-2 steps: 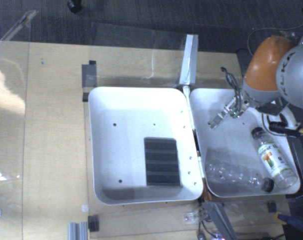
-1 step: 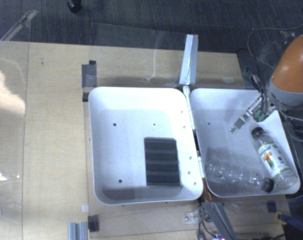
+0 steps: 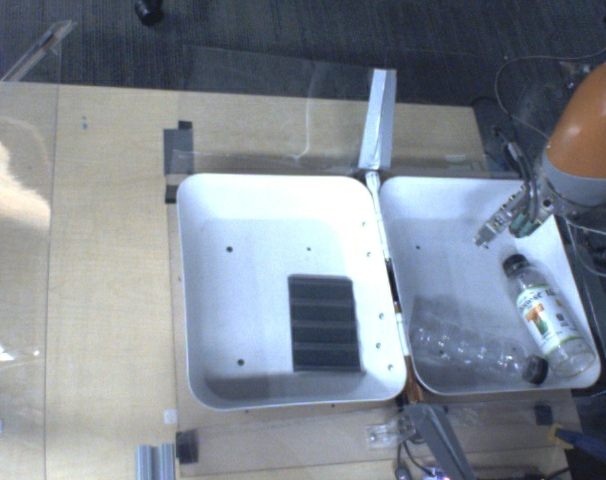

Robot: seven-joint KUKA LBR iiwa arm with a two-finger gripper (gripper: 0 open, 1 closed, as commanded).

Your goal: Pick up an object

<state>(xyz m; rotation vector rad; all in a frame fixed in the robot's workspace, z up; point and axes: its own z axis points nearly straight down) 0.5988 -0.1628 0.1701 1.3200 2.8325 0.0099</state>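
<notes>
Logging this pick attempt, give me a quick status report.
Claw above right bin, nothing between its fingers. Labelled bottle and clear bottle lying there, ungrasped. Black ridged block in left bin.

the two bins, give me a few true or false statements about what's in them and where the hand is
1. A dark ribbed block lies in the left bin. True.
2. The clear bottle with the label stands upright. False: it lies on its side in the right bin, cap toward the far end.
3. The hand is above the left bin. False: it is over the far right part of the right bin.
4. A second clear bottle lies along the near wall of the right bin. True.
5. The hand has the labelled bottle between its fingers. False: the bottle lies apart from it, nearer the camera.
</notes>
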